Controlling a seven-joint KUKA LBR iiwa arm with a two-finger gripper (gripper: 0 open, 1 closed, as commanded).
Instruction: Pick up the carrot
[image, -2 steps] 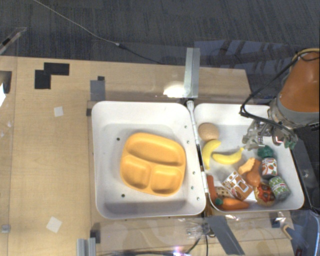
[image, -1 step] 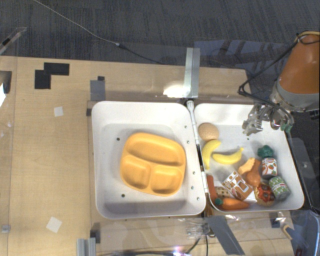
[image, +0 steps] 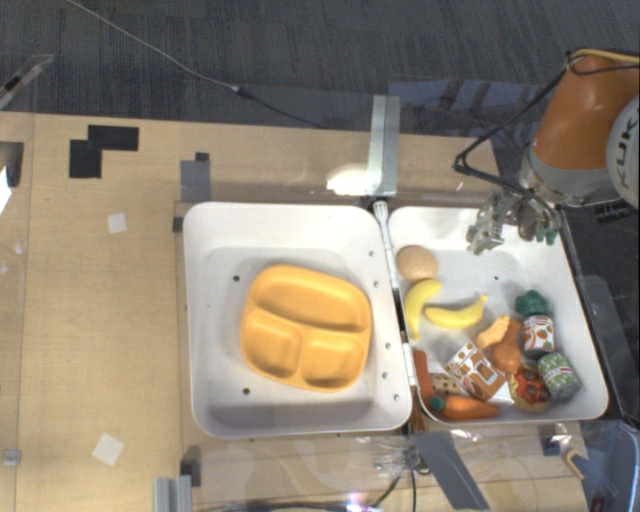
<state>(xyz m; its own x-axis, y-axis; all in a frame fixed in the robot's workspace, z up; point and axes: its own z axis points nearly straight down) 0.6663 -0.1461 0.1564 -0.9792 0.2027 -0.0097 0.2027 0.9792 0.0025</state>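
Wooden bench (image: 100, 300) before us carries two white bins (image: 290, 225): one yellow tray (image: 305, 327) left; right, one banana (image: 440, 308) and one carrot (image: 468, 407) at its near edge. Our gripper (image: 505, 225) hovers; grip unclear.

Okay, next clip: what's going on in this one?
A grey robot arm with an orange band reaches in from the right, its gripper hovering over the upper part of the right bin. The carrot lies untouched at the bin's near edge, in a pile of toy food beside a banana, a small box and little cans. A yellow divided tray sits in the left bin. The pickup hasn't happened yet.
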